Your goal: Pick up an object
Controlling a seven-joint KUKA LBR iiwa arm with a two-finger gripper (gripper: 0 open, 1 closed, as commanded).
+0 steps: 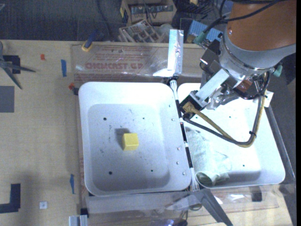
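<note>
Overhead, the arm [263, 22] hangs its gripper [223, 97] above the right bin [275, 173]; whether it is open or closed cannot be told. Behind the two bins, one clear sheet [117, 60] reads roughly "CHEMCAST". One rolled cloth [211, 164] lies in the right bin, and one yellow cube [130, 141] in the left bin [89, 98].

Grey-and-orange arm [263, 18], wrist [245, 62] tilted, claw [225, 97] pointing down-left

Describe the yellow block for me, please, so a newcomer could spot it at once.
Find the left white bin of the two side by side. Near its middle lies a small yellow block, the one brightly coloured thing on that pale floor.
</note>
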